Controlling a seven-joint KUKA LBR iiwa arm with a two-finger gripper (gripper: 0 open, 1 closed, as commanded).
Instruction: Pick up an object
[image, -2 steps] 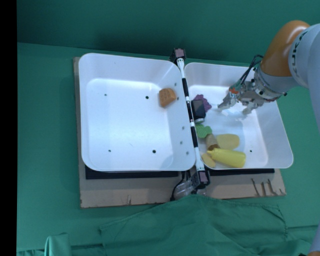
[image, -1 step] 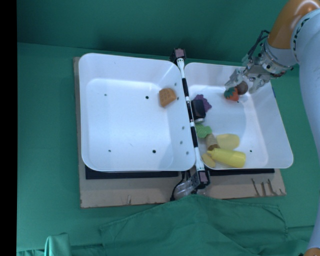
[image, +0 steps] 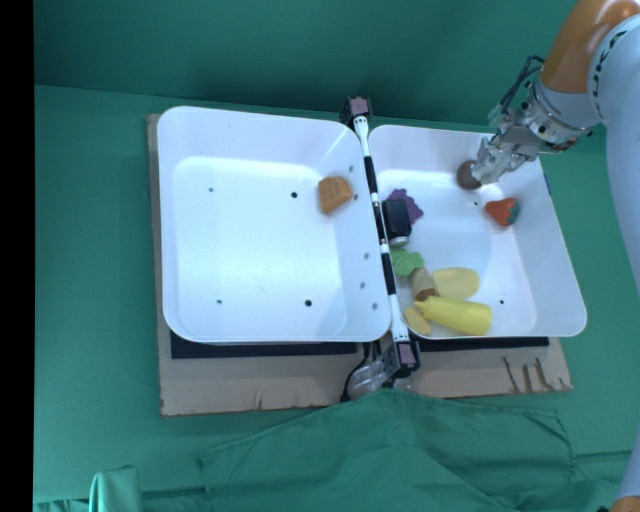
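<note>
1. Green cloth (image: 400, 450): lying rumpled at the near edge of the surface, overlapping the cardboard sheet (image: 260, 385) under both bins.
2. Right bin (image: 560, 300), near corner: a long yellow piece (image: 458, 315) is lying flat, with a paler yellow piece (image: 457, 282) just behind it and a small brown piece (image: 423, 284) touching both at the divider side.
3. Right bin, middle, along the divider: a green piece (image: 405, 262) is sitting just beyond the yellow group; a dark cup-like item (image: 398, 220) and a purple piece (image: 405, 200) are crowding together beyond that.
4. Left bin (image: 200, 130): an orange waffle-patterned piece (image: 336, 194) is resting alone near its right wall.
5. Right bin, far side: a red-orange piece with a green tip (image: 502, 211) is lying by itself, apart from the rest.
6. Brown ball (image: 468, 175): sitting at the far part of the right bin, touching or just under the tip of the pincer (image: 488, 166). Whether it is between the fingers, I cannot tell.
7. Pincer: reaching in from the right at a slant; spread or pressed together, I cannot tell.
8. Step in hand, as judged: the grasp on the brown ball is being made or just starting to lift.
9. Next move, as judged: a straight rise is calling for a firm pinch, since a round ball is liable to roll out.
</note>
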